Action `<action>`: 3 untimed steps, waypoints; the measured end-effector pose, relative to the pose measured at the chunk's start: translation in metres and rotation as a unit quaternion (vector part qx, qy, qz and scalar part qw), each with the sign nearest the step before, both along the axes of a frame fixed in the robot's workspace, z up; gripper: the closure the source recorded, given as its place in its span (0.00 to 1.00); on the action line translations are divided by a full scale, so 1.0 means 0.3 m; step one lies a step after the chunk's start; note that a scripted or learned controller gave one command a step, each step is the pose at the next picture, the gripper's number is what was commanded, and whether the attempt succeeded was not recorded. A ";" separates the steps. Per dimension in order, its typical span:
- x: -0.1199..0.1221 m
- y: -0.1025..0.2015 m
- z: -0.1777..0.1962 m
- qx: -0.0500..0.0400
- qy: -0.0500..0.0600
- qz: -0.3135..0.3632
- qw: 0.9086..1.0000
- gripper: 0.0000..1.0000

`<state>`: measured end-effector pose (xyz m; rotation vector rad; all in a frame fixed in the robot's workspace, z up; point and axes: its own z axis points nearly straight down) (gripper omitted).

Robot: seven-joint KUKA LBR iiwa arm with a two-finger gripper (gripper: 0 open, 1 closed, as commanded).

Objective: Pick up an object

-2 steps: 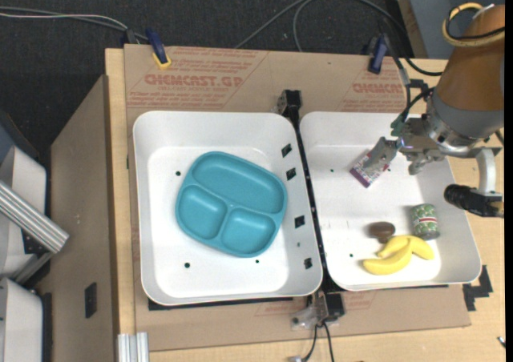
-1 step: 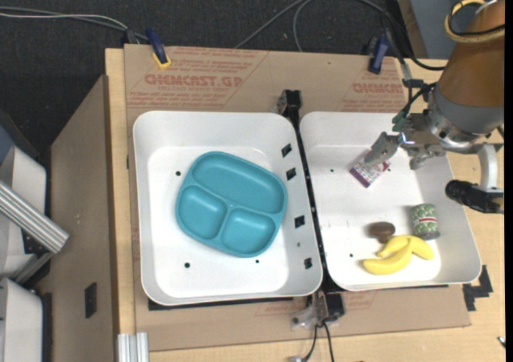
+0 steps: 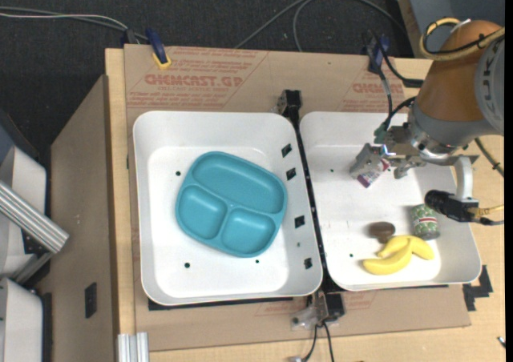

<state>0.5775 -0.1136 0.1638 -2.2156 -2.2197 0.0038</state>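
Camera view shows the claw [image 3: 370, 166] hanging low over the right bin [image 3: 337, 138], in that bin's upper middle part, at the end of the grey arm [image 3: 458, 96] with its orange band, which comes in from the desk's right edge. Whether the claw is wide or narrow I cannot tell; a small purplish bit sits at its tip, too small to make out. Below the claw, near the right bin's bottom edge, lie three small things close together: a brown rounded piece [image 3: 381, 231], a yellow banana [image 3: 397, 255] just under it and touching or nearly so, and a small green patterned cup-like object [image 3: 426, 222] just beside the banana's right end. All three rest on the bin floor, apart from the claw. The left bin [image 3: 152, 192] holds a teal divided plate [image 3: 231, 203], lying flat near its middle with three compartments. Both bins sit side by side on a brown cardboard sheet [image 3: 200, 68] that covers the desk [image 3: 80, 160]
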 end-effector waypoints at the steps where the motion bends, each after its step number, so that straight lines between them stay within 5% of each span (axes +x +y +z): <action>1: 0.024 -0.005 -0.151 0.000 0.000 -0.001 1.000 0.00; 2: 0.023 -0.002 -0.269 0.000 0.000 -0.001 1.000 0.00; 3: 0.027 -0.001 -0.225 0.000 -0.002 -0.001 1.000 1.00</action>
